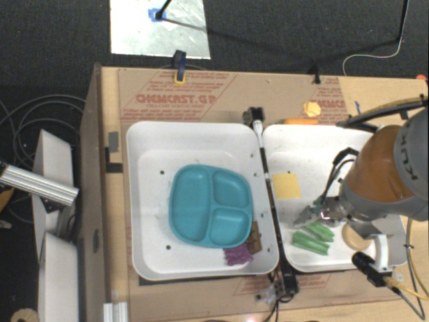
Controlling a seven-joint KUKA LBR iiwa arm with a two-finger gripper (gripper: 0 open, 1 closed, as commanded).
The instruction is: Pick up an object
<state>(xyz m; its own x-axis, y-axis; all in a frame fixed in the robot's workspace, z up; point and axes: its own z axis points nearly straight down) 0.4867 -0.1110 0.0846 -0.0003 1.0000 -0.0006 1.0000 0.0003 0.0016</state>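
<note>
Green objects (pixel 313 238) lie in the right bin (pixel 288 139), just below the gripper (pixel 315 212); whether its jaws are released or clenched cannot be told. Yellow square (pixel 287 185) beside it. Left bin (pixel 144 139): teal divided plate (pixel 210 205), purple piece (pixel 236 254).

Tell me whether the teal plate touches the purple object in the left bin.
Apart. The camera view shows white bin floor between the teal plate and the purple object.
</note>
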